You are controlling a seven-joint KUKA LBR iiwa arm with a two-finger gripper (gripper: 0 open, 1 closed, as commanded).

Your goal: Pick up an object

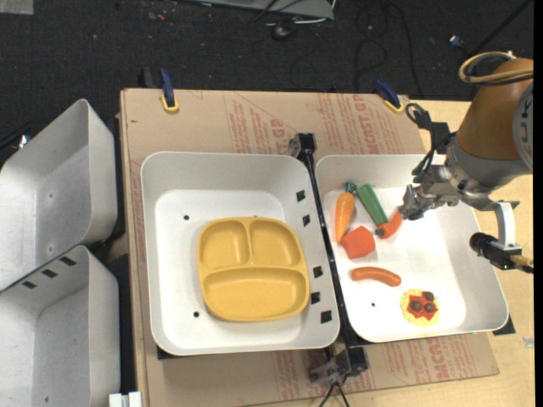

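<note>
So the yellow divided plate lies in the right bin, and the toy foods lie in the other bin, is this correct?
Not quite. In the camera view the yellow divided plate lies in the left bin, not the right one. The toy foods, such as the carrot and the sausage, lie in the other bin, the right one.

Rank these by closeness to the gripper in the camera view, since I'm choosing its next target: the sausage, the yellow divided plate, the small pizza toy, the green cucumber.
1. Green cucumber, just left of the gripper, at the right bin's back.
2. Sausage, lower left, mid-bin.
3. Small pizza toy, near the front edge.
4. Yellow divided plate, far off in the left bin.
</note>
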